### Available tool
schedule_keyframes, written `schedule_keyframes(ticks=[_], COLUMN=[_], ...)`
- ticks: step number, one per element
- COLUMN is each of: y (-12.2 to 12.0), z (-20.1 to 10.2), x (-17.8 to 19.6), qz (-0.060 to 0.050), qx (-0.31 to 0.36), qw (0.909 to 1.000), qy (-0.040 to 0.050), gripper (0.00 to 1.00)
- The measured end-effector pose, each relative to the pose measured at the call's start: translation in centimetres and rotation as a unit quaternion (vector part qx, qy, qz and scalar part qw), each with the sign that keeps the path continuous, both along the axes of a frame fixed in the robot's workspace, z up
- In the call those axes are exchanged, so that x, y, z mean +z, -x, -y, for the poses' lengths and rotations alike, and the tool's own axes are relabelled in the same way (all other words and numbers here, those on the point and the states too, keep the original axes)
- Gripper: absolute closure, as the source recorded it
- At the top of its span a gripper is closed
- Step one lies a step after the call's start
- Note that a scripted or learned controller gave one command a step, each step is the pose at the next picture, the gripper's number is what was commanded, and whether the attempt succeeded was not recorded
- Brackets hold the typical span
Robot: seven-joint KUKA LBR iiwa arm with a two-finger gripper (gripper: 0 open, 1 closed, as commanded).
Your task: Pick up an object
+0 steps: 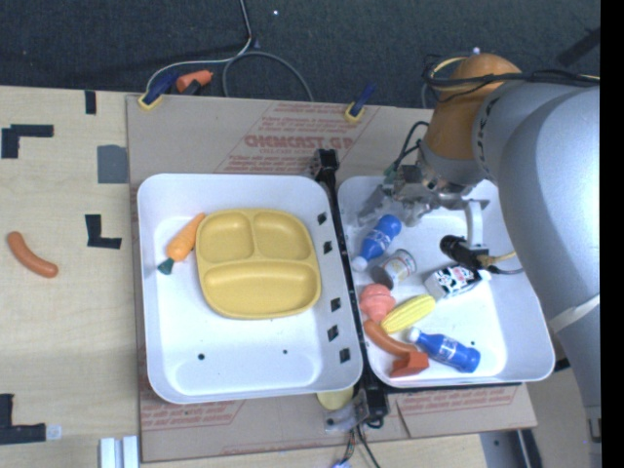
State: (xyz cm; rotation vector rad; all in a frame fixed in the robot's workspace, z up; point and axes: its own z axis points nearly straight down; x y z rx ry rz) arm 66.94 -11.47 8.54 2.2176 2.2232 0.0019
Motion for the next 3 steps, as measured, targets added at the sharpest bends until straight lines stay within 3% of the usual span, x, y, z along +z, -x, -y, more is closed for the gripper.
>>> schedule_keyframes(ticks=[1,2,3], y=[0.0,0.0,0.7], z=[0.0,0.0,-0.8], x=[1.1,1.0,0.0], qz=[0.001,0.000,0.000], qx=[0.000,0.000,-0.001], qw=[1.0000,1.0000,1.0000], qy=[0.0003,0.0005,0.0012], gripper=[1.00,0.00,0.00])
